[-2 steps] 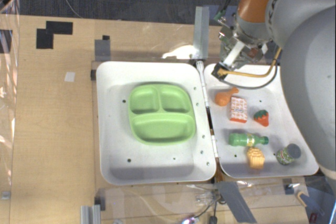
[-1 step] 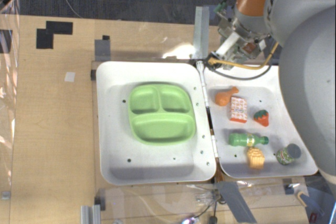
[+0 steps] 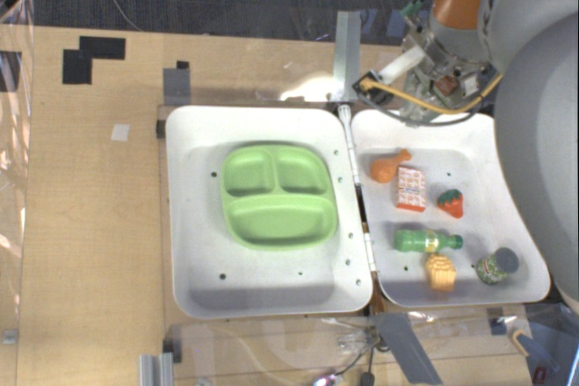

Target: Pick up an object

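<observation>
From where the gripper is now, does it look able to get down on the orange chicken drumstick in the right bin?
Probably yes. The gripper hangs over the right bin's far edge, and the drumstick lies close below it, uncovered, with a small gap to the patterned box beside it.

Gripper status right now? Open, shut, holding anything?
Gripper: cannot be told. It sits above the far edge of the right bin, with nothing seen in its grasp.

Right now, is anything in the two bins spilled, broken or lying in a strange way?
Nothing stands out. The green divided plate sits flat in the left bin. In the right bin, the green bottle and the small can lie on their sides, apart from each other, with no spill or damage visible.
</observation>
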### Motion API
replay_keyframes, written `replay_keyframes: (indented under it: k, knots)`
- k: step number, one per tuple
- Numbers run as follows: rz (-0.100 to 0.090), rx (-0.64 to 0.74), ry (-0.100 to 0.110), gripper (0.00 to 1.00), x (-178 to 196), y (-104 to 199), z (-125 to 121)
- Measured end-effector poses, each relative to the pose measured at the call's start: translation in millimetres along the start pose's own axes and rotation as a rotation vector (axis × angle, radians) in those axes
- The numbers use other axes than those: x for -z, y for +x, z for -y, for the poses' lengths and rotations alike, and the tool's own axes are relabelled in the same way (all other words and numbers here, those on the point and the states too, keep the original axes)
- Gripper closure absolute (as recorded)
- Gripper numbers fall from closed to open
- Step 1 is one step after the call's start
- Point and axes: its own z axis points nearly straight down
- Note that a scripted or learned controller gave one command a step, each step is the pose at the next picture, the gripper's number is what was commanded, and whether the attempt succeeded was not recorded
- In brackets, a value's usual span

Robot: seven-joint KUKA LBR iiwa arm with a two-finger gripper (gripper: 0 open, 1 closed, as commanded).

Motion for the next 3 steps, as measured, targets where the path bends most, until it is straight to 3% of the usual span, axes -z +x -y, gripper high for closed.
replay_keyframes:
  k: [1, 2, 3]
  knots:
    - [-0.001, -0.068, 0.002, 1.0, -17, 25, 26]
    - [0.0, 0.027, 0.001, 1.0, -79, -5, -21]
    - [-0.002, -0.289, 0.001, 1.0, -17, -4, -9]
